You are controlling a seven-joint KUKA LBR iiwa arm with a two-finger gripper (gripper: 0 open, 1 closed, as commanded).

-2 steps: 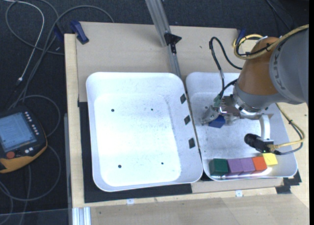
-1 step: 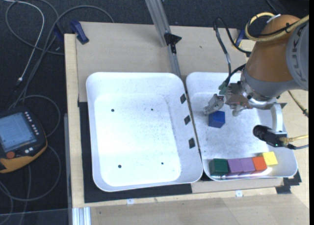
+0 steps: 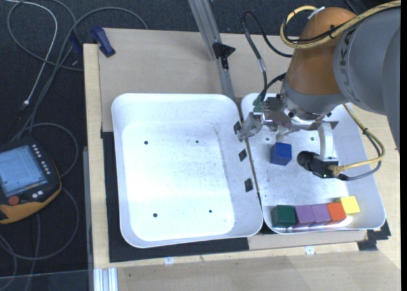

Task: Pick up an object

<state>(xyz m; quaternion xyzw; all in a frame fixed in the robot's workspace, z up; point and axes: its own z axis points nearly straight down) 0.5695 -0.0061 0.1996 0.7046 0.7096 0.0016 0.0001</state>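
Note:
A blue cube lies near the middle of the right white bin. My gripper hangs just behind and above it, under the orange wrist band, open, with nothing between its fingers. Along the bin's front wall stands a row of blocks: green, purple, orange and yellow. The arm hides the back part of this bin.
The left white bin sits beside the right one, split from it by a ridge with black clips. A metal post slants up behind the bins. A black cable plug hangs right of the blue cube.

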